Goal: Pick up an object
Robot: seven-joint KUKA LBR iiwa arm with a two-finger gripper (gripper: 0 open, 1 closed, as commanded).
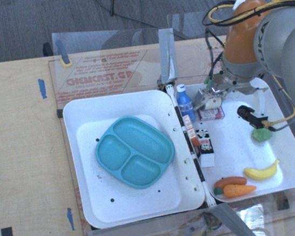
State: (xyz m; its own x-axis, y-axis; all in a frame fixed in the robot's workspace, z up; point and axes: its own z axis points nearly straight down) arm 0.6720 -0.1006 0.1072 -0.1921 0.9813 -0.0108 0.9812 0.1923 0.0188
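My gripper (210, 96) hangs over the far left part of the right bin (293, 168), under the orange band of the wrist. Just below it lies a small pink and white packet (211, 113). A blue bottle (185, 104) with a white cap lies to the gripper's left, against the divider between the bins. Further along the divider sit a thin red and white box (192, 133) and a black and white carton (205, 143). A green round object (261, 135) rests mid-right in the bin. Nothing shows between the gripper and the packet.
The left bin (77, 119) holds a blue divided plate (134, 151). At the near edge of the right bin lie a yellow banana (262, 171), an orange carrot (238, 189) and a red sausage-like item (230, 181). The arm covers the right bin's far right corner.
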